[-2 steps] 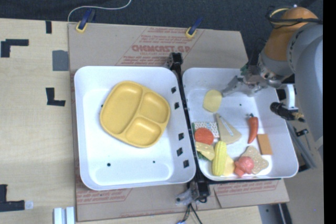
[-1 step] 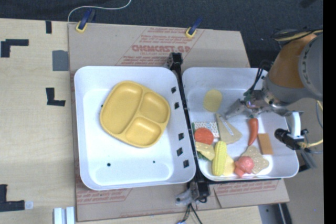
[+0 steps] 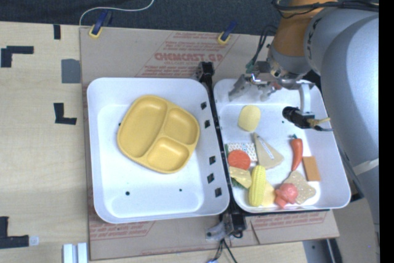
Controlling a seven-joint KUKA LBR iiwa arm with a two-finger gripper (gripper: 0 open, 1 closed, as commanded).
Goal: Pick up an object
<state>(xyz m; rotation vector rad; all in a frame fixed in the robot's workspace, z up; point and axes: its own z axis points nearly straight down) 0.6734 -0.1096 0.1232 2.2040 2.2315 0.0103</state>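
My gripper [image 3: 252, 92] hangs over the far edge of the right bin [image 3: 337, 160], its two grey fingers spread open with nothing between them. Just in front of it lies a pale yellow rounded piece [image 3: 249, 117]. Further forward in that bin are a red tomato [image 3: 239, 159], a beige wedge [image 3: 268, 152], a corn cob [image 3: 258, 185], a red chili [image 3: 296, 153], an orange block [image 3: 311, 168], a pink piece [image 3: 285, 193] and a tan slice [image 3: 303, 182].
The left bin [image 3: 104, 157] holds a yellow divided plate [image 3: 159, 133]. A black divider with clips [image 3: 212, 132] runs between the bins. The bulky grey arm [image 3: 351, 71] overhangs the right bin's right side. A black fitting [image 3: 297, 114] sticks out near the bin's far right.
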